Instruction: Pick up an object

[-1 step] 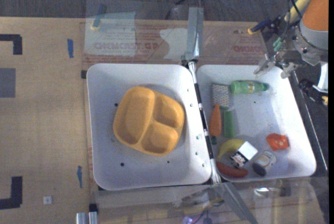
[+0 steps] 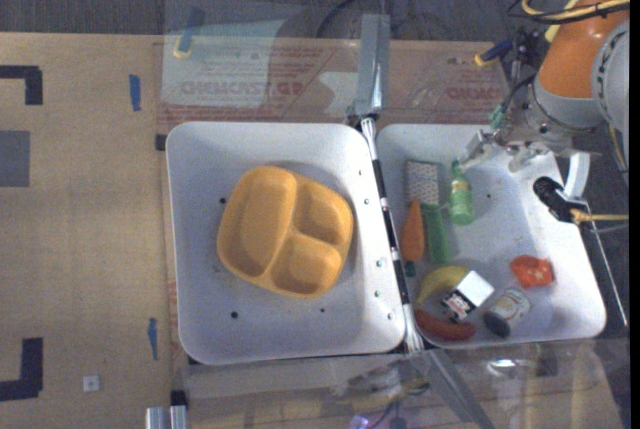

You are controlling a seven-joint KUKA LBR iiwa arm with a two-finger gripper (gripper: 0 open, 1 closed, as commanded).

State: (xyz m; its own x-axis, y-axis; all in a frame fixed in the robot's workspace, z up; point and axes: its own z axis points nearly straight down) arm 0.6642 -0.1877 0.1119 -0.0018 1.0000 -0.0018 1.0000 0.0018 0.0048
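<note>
**A:** The claw (image 2: 492,149) hangs over the top edge of the right bin (image 2: 560,317), arm (image 2: 585,57) coming in from the right. I can't tell how it's set from here; the tips are too small and blurred. I see nothing in it.

**B:** So what would it go for?

**A:** The nearest thing is the green bottle (image 2: 460,195), just below the claw, beside the grey sponge (image 2: 422,181). The carrot (image 2: 413,230) and green stick (image 2: 436,232) lie side by side under those.

**B:** And the risk?

**A:** Crowding, I'd say. Those four lie close along the bin's left wall, so a drop aimed at the bottle could land on its neighbour or nudge it away. The bottle looks round, so it may roll out of a pinch.

**B:** The bottom corner looks worse.

**A:** It does. The banana (image 2: 440,279), the small box (image 2: 465,297), the can (image 2: 507,310) and a red piece (image 2: 445,327) are piled touching. The tomato (image 2: 532,271) sits apart, an easier target. The yellow tray (image 2: 286,231) fills the left bin (image 2: 200,317), well away.
</note>
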